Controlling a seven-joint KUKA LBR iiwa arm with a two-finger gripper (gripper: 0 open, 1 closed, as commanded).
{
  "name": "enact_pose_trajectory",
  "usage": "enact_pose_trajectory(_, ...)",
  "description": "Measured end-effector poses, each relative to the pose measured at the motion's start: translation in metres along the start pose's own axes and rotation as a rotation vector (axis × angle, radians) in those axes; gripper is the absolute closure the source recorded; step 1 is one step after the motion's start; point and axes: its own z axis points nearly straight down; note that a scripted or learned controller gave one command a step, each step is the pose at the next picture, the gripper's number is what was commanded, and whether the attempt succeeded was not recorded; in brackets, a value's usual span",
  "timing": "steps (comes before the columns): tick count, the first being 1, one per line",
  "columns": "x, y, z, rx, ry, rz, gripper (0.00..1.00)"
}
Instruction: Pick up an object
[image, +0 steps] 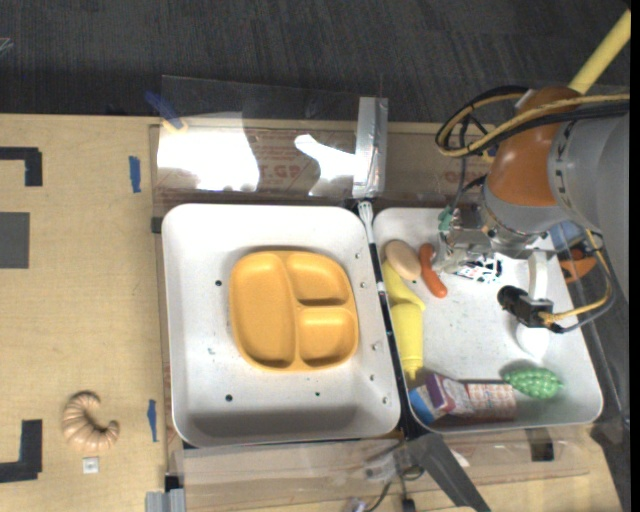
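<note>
My gripper hangs over the back part of the right bin, below the orange wrist band. Just left of it lie a small orange sausage-shaped piece and a tan rounded piece. A long yellow object lies along the bin's left wall. Along the front wall lies a flat printed tube, with a green bumpy object to its right. I see nothing held in the gripper.
The left bin holds a yellow divided plate. A tan croissant-shaped toy lies on the cardboard bench at the far left. A clear plastic sheet stands behind the bins.
</note>
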Motion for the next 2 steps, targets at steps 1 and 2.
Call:
enact_pose_trajectory(1,0.000,0.000,0.001,0.001,0.000,0.000,0.00)
enact_pose_trajectory(2,-0.021,-0.001,0.039,0.019,-0.006,0.235,0.00)
